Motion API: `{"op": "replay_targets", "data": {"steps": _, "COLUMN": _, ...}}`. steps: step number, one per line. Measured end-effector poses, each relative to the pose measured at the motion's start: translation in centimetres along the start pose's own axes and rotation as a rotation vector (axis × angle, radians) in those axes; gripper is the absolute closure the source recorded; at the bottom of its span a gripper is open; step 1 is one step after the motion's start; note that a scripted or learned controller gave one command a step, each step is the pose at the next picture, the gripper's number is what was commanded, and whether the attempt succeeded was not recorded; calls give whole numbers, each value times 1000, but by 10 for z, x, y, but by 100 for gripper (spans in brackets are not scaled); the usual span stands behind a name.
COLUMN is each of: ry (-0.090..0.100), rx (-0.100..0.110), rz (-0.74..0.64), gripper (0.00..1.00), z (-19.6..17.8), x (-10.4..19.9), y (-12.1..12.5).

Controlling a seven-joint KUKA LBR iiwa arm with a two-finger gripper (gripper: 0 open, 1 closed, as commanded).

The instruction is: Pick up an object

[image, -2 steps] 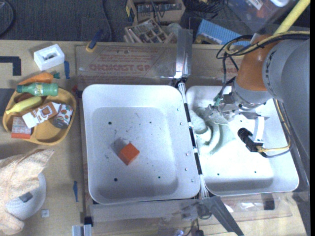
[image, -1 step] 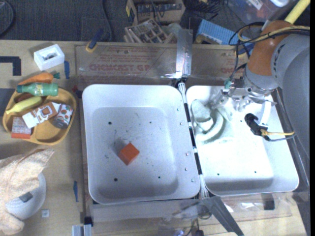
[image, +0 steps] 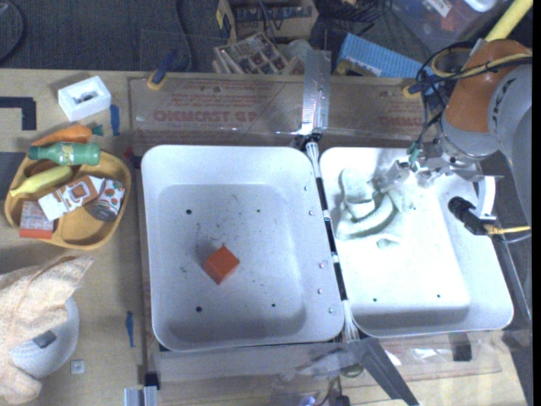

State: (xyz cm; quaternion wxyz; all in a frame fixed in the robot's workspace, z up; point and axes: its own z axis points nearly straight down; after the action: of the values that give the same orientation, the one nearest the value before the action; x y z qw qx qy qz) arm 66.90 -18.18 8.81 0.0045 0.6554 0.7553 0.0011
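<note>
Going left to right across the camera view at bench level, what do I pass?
Tan wooden bowl of toy food → left shallow white bin → small orange cube → right shallow white bin → grey arm's pincer.

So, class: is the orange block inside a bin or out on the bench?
Inside. The orange block sits on the floor of the left bin, enclosed by its white walls.

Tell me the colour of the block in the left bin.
Orange-red; the block lies on the left bin floor, plain in the camera view.

Arm [image: 473, 117] low, reaching leftward
</note>
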Motion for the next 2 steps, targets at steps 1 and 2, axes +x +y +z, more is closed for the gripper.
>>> {"op": "replay_targets", "data": {"steps": 1, "ry": 4, "rx": 0, "rz": -2, "gripper": 0, "z": -1, "x": 55, "y": -35}}
{"op": "replay_targets", "data": {"steps": 2, "ry": 4, "rx": -1, "rz": -113, "gripper": 0, "z": -2, "x": 95, "y": -62}}
